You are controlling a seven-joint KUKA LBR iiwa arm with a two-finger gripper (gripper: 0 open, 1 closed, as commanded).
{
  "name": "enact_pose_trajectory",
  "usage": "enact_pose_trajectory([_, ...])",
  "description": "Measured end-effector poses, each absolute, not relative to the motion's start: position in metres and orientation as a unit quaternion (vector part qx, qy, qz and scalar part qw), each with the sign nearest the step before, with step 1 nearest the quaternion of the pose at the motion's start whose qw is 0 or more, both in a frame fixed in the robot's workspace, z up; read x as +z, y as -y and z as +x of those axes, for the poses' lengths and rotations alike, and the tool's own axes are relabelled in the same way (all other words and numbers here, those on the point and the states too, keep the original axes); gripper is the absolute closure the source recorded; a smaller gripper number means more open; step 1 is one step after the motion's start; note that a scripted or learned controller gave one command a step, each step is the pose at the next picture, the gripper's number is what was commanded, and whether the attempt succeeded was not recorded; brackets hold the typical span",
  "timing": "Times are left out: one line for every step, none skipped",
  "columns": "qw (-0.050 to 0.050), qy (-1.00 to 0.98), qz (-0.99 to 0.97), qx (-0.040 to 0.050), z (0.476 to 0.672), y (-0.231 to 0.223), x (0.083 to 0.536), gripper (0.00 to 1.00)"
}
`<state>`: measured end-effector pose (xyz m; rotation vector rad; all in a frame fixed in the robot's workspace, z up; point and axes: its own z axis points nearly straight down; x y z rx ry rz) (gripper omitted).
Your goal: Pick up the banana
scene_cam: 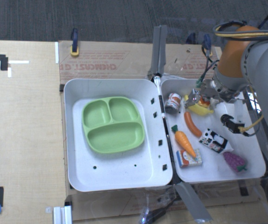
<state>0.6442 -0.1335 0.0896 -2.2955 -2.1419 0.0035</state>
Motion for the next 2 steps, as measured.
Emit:
enact_pose_trajectory([0.002,0.683,-0.730,0.0027,0.644,0.134,0.097,1.00])
enact_pose_trajectory([0.001,0.665,-0.747,0.0017,0.659,0.107,0.199,1.00])
